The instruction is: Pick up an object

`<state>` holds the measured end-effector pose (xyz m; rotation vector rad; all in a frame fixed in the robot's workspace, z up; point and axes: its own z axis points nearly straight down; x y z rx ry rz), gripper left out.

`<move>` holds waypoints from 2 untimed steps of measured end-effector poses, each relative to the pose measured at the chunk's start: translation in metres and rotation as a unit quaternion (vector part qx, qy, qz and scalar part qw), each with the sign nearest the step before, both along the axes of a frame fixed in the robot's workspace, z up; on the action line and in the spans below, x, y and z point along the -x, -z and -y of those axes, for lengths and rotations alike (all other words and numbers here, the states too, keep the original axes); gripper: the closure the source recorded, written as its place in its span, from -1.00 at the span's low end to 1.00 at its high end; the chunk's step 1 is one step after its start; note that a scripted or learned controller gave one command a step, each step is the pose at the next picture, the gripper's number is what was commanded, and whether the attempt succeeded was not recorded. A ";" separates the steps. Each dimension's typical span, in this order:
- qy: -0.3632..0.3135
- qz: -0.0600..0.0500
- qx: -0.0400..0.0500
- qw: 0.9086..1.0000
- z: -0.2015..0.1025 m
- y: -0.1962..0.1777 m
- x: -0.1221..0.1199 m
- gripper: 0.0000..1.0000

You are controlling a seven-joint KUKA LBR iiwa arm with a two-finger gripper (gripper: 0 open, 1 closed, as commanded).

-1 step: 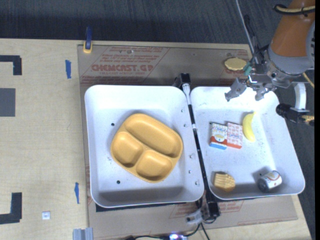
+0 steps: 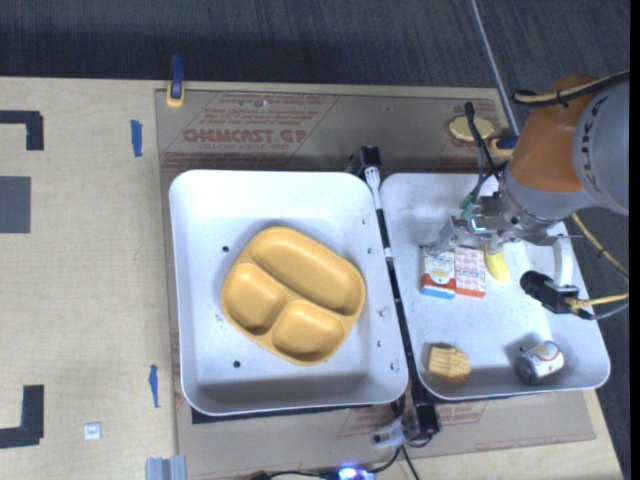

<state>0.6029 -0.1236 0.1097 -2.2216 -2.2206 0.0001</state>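
Observation:
My gripper (image 2: 476, 226) hangs over the back of the right bin (image 2: 590, 368), under the grey arm with its orange band. Just below it lie two small printed packets side by side: one white with red and blue (image 2: 437, 272), one white with red (image 2: 470, 270). A small yellow piece (image 2: 494, 264) lies to their right, close beside the gripper. Near the bin's front rest a tan waffle-like block (image 2: 448, 363) and a small white and grey ball-like thing (image 2: 540, 360). Nothing shows between the gripper's parts.
The left bin (image 2: 200, 208) holds a large yellow moulded tray with three lobes (image 2: 292, 293). A black divider (image 2: 390, 278) runs between the bins. Both bins stand on a brown board (image 2: 300, 128) on the wooden bench.

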 end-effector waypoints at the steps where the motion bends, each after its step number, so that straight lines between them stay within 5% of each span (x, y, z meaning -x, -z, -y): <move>1: 0.001 0.010 0.002 1.000 -0.010 0.018 0.030 -1.00; 2: 0.000 0.007 0.001 1.000 0.005 0.020 0.087 -1.00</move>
